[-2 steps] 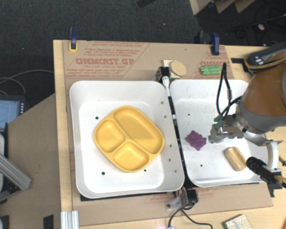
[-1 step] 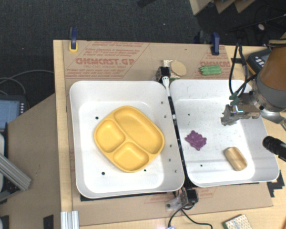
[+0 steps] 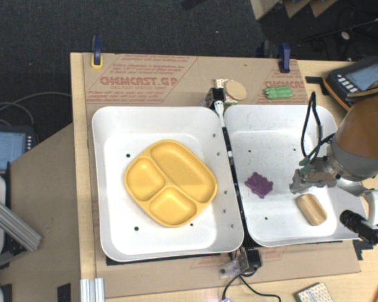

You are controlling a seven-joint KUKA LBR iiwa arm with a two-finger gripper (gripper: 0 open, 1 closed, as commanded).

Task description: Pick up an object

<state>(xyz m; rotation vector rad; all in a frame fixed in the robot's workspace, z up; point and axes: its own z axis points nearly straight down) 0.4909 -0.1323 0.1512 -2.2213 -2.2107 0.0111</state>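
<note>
Right bin [image 3: 271, 228]: purple lump [image 3: 259, 184] near centre, tan bread-like roll [image 3: 311, 209] at about 4 o'clock from it. Gripper [image 3: 304, 182] sits just above the roll, at its 11 o'clock; can't tell fingers' state or contact. Left bin [image 3: 107, 168] holds a yellow divided tray [image 3: 170, 182]. Green item [image 3: 278, 93] and round tan disc [image 3: 235, 91] on the cardboard bench top [image 3: 145, 80] at 12 o'clock. Dark carpet floor [image 3: 82, 11] behind.

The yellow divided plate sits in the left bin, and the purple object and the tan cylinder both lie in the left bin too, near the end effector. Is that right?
Not quite. The camera view shows the yellow divided plate in the left bin, but the purple object and the tan cylinder lie in the right bin, near the end effector.
</note>
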